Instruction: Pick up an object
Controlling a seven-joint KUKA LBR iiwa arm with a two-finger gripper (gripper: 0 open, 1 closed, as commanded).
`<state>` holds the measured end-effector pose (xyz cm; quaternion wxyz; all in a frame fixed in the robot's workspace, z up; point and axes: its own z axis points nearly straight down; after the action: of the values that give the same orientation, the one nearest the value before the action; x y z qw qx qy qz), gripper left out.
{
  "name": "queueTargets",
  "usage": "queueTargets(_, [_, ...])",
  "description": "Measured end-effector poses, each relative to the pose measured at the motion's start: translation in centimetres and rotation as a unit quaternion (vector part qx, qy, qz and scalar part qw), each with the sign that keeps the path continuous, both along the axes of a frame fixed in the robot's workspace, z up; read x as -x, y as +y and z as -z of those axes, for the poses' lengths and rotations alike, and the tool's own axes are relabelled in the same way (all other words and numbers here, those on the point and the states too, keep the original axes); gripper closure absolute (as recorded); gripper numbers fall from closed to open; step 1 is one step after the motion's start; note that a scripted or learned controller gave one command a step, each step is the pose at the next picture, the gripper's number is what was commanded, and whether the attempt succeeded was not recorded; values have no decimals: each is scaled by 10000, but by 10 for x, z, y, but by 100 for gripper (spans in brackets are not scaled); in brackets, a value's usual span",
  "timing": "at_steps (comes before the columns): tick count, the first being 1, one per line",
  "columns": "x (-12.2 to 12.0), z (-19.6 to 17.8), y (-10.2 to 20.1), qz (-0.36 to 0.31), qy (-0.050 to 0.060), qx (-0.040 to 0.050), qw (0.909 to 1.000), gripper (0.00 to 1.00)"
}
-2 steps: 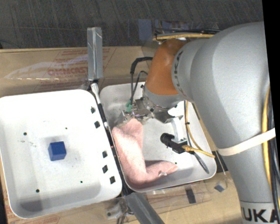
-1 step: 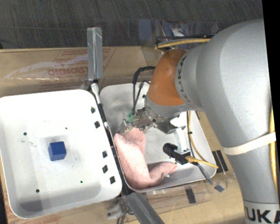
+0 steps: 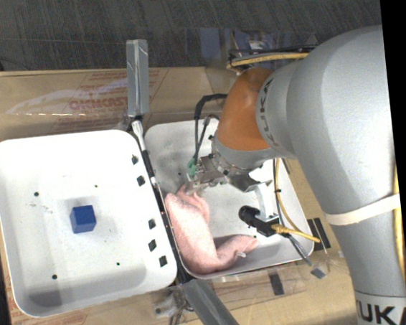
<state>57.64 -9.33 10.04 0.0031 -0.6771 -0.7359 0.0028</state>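
A pink cloth lies crumpled in the right bin, along its left wall and down to the front edge. My gripper reaches down into that bin, its tip right at the cloth's upper end. The wrist and its cables hide the fingers. A small blue cube sits alone in the left bin, far from the gripper.
The arm's grey body and orange band cover the right half of the right bin. A black clip with a yellow cable hangs over the bin floor. A metal divider runs between the bins. Cardboard lies under both bins.
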Motion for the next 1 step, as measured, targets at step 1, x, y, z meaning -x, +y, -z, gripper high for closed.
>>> queueTargets(1, [0,0,0,-2,0,2,10000,0])
